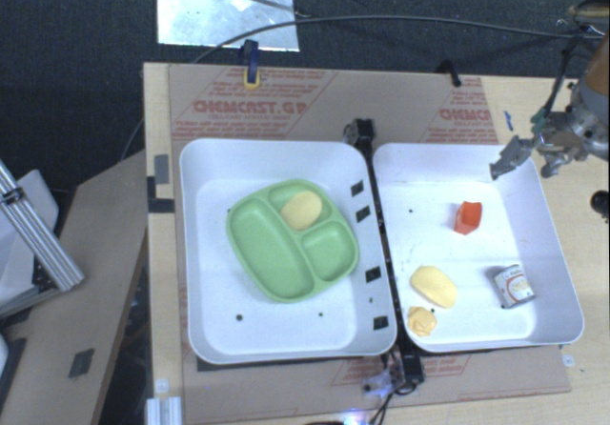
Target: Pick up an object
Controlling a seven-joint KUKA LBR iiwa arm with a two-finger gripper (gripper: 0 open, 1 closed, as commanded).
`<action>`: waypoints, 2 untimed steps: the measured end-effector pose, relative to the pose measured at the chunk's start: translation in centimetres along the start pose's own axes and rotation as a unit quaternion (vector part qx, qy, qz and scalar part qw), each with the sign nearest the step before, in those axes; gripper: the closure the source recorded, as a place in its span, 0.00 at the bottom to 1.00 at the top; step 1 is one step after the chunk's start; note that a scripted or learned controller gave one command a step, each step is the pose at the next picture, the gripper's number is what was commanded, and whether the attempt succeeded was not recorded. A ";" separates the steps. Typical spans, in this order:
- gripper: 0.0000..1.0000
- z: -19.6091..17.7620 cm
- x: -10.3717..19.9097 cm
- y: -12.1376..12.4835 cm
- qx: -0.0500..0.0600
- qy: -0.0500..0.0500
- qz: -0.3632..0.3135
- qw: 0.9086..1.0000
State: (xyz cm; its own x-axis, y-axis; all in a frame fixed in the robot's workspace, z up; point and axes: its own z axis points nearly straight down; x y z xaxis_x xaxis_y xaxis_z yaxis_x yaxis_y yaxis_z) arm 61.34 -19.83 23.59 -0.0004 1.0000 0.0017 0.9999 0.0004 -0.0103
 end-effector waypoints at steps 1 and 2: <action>0.00 -0.8 0.1 0.2 -0.006 -0.001 -0.002 1.000; 0.00 4.0 -0.2 -0.6 -0.006 -0.001 -0.001 1.000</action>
State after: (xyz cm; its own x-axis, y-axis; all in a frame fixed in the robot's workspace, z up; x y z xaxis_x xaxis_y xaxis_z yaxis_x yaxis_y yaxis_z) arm 60.68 -20.01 19.57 -0.0015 1.0000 -0.0008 1.0000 0.0015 0.0007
